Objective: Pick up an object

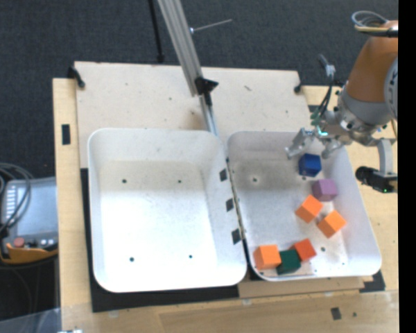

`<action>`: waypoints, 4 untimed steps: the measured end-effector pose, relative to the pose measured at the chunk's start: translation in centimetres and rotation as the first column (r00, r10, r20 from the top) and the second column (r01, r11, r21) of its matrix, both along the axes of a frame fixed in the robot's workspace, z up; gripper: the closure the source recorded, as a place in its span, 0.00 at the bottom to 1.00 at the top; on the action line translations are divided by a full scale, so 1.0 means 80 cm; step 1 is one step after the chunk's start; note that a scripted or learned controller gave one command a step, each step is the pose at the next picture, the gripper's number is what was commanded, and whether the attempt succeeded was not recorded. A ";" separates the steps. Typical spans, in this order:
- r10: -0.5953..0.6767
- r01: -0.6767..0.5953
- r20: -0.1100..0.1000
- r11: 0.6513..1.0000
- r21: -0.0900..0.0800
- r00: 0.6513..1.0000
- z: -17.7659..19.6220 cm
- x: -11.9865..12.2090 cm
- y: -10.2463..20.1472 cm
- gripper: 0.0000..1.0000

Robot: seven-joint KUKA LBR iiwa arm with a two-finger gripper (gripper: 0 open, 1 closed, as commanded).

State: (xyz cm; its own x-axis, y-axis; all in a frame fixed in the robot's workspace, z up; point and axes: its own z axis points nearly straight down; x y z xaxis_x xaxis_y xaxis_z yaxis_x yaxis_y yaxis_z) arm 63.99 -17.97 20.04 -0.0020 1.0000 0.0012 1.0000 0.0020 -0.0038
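My gripper (314,144) hangs over the back of the right bin (263,186), fingers spread open with nothing between them. A blue cube (309,165) lies just in front of the fingertips, on the bin floor as far as I can tell. Close behind it toward the front are a purple cube (324,189) and two orange cubes (308,209) (331,223). At the bin's front edge a third orange cube (267,256), a dark green cube (288,261) and a red-orange cube (305,249) sit bunched together.
The left bin (159,207) stands beside the right one, the two sharing a raised middle rim. A slanted metal post (184,40) rises from behind the bins. A grey box with cables (24,217) sits off the bench at the left.
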 end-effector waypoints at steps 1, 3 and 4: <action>0.002 -0.002 0.004 1.000 -0.004 1.000 0.004 0.001 -0.001 0.00; 0.001 -0.001 0.026 1.000 -0.010 1.000 -0.090 0.007 -0.001 0.00; 0.003 -0.003 0.031 1.000 -0.014 1.000 -0.077 0.008 -0.003 1.00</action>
State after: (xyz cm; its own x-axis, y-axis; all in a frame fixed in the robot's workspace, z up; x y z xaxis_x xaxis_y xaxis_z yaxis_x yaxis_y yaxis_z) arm 64.62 -18.18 13.90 -0.0045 0.9999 -0.0125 0.9996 0.0049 0.0268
